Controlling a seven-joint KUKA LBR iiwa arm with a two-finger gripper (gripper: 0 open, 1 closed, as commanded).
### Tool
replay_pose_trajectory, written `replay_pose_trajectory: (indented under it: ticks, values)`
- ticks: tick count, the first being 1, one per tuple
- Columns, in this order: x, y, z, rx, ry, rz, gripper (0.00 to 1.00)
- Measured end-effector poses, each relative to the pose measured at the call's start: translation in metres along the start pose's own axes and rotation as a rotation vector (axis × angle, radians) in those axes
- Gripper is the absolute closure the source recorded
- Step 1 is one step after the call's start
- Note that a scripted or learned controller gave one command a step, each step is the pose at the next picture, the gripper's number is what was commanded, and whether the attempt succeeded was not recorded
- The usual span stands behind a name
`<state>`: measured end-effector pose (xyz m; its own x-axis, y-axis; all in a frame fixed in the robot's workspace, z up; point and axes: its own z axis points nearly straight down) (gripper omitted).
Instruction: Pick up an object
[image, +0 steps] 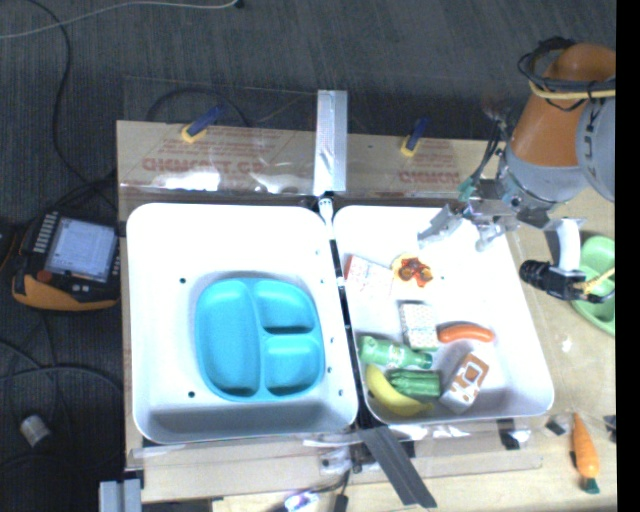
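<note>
Grey gripper (462, 228) hangs over the right bin's (505, 310) far edge, fingers spread, grasping nothing. Banana (388, 393), green bottle (393, 353) and carrot (465, 332) lie near the front.

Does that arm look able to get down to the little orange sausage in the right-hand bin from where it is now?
Probably yes. The gripper hangs over the far end of the right bin, and the sausage lies uncovered on top, beside a small white packet. Nothing stands between them.
</note>
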<state>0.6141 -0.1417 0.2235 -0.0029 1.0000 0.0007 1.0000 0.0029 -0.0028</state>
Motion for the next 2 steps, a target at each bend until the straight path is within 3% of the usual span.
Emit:
replay_pose_trajectory:
  ticks: [1, 2]
  values:
    - [-0.015, 0.010, 0.077, 0.001, -0.004, 0.048, 0.00]
    - [0.000, 0.014, 0.129, -0.019, -0.004, 0.029, 0.00]
